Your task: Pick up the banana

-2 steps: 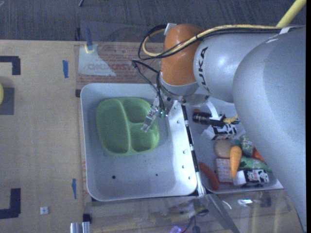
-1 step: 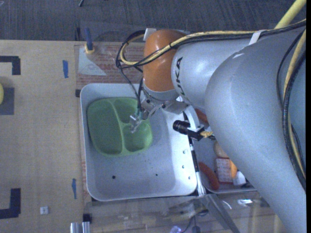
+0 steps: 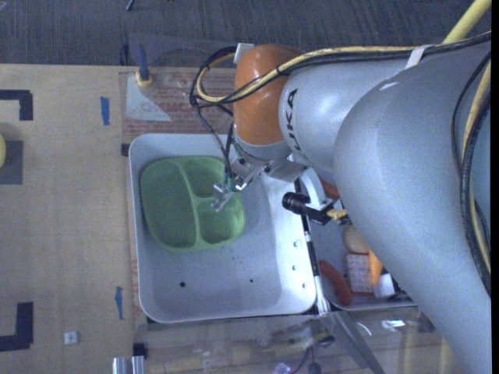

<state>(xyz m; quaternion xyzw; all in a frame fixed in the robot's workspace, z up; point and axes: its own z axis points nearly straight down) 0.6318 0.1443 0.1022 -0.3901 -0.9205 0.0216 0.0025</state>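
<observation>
Arm: a grey KUKA arm [image 3: 390, 154] with an orange band reaches in from the right and covers much of the right side of the scene.
Gripper [image 3: 222, 197]: it hangs low over the left bin, right above the green dish, near the dish's middle ridge.
Jaws: too small and blurred to tell whether they are spread or pressed together; nothing can be seen between them.
Green dish [image 3: 187, 201]: a divided dish lying flat in the upper part of the left bin [image 3: 234, 294].
Banana: hard to identify; it may be the pale rounded thing [image 3: 356, 240] in the right bin [image 3: 366, 302], among red, orange and white items under the arm, well apart from the gripper.
Why so placed: judging by this, the gripper is over the wrong bin for the task and the pick is not yet done.
Table [image 3: 62, 232]: pale wood, with black corner marks and bits of blue tape.
Room: dark carpeted floor beyond the table's far edge.
</observation>
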